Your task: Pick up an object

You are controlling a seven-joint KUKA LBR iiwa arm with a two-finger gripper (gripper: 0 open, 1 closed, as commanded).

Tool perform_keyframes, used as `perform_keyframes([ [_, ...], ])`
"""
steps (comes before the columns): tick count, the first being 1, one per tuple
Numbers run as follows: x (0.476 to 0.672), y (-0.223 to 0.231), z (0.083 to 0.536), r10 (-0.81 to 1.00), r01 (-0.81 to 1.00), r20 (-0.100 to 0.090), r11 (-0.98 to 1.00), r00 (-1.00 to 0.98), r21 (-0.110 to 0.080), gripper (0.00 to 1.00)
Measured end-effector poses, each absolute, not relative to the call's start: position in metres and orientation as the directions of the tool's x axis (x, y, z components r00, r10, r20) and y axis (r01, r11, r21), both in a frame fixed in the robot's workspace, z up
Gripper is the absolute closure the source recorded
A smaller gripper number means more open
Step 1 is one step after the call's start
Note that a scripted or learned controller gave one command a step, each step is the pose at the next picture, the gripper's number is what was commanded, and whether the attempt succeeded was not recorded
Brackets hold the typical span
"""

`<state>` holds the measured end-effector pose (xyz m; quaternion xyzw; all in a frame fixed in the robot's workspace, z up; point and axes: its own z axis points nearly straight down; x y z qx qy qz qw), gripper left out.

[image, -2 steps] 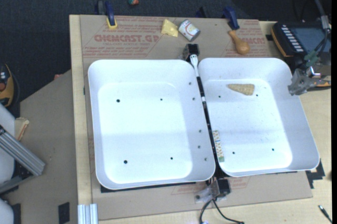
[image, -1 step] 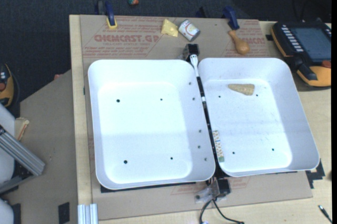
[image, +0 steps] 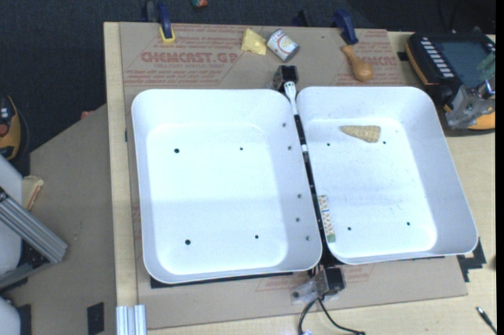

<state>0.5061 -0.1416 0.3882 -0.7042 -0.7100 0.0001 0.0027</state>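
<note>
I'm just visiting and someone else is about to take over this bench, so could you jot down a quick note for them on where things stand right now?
Gripper: not in the camera view at this moment, so nothing is held.
Things: one tan cone-shaped piece lies in the right bin, near its far side. The left bin sits beside it. Behind the bins on the board lie a yellow wedge, a small white-and-grey block and a brown pear-shaped object.
Done: no pick is visible yet.
Left: pick up an object; the tan piece in the right bin looks like the likely candidate.
</note>
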Motion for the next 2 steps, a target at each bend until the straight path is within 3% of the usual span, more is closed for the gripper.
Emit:
perform_keyframes([
  [1, 0.482, -0.04, 0.352, 1.0, 1.0, 0.004, 0.011, -0.011, -0.007, 1.0],
  [2, 0.48, -0.011, 0.545, 1.0, 1.0, 0.001, 0.004, -0.004, 0.022, 1.0],
])
